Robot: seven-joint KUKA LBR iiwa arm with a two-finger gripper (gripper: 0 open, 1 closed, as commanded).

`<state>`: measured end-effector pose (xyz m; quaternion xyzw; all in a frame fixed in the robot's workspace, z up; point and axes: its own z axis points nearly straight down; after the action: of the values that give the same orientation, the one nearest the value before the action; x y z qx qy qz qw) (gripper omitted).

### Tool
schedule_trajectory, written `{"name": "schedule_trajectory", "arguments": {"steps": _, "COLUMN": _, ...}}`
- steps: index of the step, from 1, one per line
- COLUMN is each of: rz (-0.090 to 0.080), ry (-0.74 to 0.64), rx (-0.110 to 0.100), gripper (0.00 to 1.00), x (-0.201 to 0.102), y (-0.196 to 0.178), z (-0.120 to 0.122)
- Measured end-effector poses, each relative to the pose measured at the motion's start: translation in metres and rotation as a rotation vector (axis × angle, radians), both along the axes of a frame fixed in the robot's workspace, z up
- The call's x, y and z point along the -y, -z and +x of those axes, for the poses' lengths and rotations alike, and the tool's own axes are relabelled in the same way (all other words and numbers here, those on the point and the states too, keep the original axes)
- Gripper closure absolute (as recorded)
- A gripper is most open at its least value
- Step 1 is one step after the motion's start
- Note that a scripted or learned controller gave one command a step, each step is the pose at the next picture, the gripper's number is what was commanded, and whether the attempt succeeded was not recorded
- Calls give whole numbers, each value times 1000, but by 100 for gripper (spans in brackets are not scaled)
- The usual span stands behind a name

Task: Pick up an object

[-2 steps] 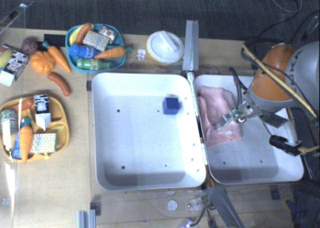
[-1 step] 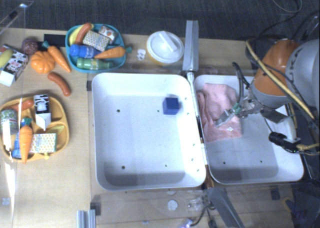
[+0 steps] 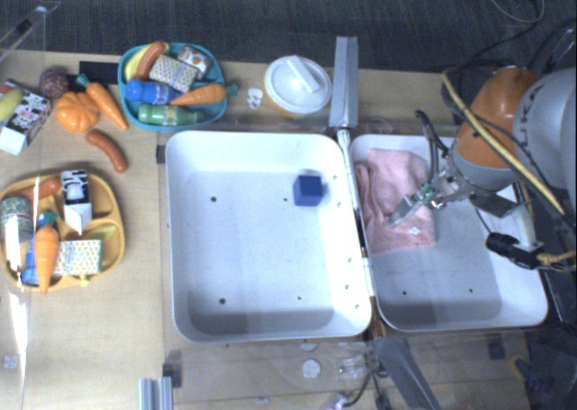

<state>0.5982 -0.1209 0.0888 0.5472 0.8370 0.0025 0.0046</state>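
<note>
Right now you have the gripper (image 3: 410, 205) low over the pink cloth (image 3: 393, 196) in the right bin (image 3: 469, 305); whether it's open, you cannot tell. 1 blue cube (image 3: 308, 189) sits left of that cloth, in the left bin (image 3: 243, 300).

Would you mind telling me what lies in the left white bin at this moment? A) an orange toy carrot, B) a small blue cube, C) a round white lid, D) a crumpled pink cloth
B: a small blue cube sits alone near the upper right of the left white bin, while the crumpled pink cloth lies in the right white bin, under the claw.
</note>
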Motion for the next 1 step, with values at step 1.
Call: {"name": "schedule_trajectory", "arguments": {"steps": 1, "rz": -3, "ry": -20, "rx": 4, "gripper": 0, "x": -16, "y": 0, "z": -2}}
